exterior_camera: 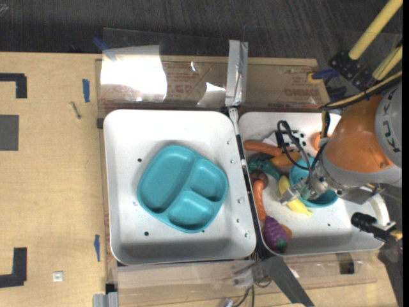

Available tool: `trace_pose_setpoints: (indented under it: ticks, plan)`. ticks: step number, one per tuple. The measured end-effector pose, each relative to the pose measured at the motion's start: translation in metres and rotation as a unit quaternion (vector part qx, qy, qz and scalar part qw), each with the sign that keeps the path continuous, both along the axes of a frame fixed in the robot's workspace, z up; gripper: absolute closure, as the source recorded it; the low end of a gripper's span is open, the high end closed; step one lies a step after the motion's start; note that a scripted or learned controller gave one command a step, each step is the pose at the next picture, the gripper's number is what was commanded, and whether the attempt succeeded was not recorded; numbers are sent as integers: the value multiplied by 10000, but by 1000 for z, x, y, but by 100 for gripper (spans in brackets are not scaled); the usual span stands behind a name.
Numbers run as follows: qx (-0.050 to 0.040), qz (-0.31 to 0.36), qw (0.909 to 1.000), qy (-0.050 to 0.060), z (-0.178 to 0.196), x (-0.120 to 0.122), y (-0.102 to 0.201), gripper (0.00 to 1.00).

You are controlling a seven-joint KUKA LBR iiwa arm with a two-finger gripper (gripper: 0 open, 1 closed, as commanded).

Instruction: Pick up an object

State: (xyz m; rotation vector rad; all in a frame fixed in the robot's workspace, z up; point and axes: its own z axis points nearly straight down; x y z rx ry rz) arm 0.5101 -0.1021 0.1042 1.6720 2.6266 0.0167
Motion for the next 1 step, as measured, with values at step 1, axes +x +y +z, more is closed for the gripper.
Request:
trace_pose_setpoints:
  ticks: [1]
  plan:
    - [48,-969,9952,126,81,20,64,100]
